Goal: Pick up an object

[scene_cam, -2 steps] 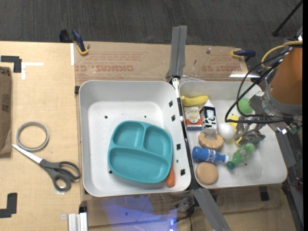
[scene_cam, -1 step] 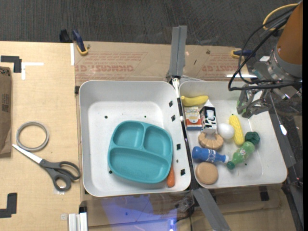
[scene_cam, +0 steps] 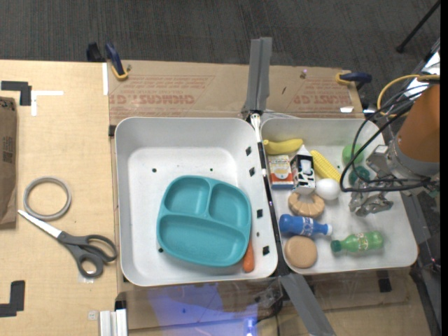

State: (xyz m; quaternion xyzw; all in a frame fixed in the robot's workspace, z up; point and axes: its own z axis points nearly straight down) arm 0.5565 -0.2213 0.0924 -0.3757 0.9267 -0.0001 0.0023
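My gripper (scene_cam: 369,203) hangs over the right side of the right bin (scene_cam: 402,254), above bare floor. A green bottle (scene_cam: 358,243) lies just below it in the view, apart from it. To its left sit a white ball (scene_cam: 326,187), a yellow corn cob (scene_cam: 324,165) and a green object (scene_cam: 348,154) partly hidden by cables. Further left are a banana (scene_cam: 283,145), a small carton (scene_cam: 281,171), a black-and-white box (scene_cam: 304,171), a tan cookie (scene_cam: 306,204), a blue bottle (scene_cam: 302,225) and a brown bun (scene_cam: 301,252). Nothing shows between the fingers.
The left bin (scene_cam: 133,187) holds a teal divided plate (scene_cam: 204,220) and an orange carrot (scene_cam: 248,258) by its right wall. Scissors (scene_cam: 73,243) and a tape roll (scene_cam: 47,197) lie on the bench at left. Black and yellow cables (scene_cam: 378,128) loop beside the wrist.
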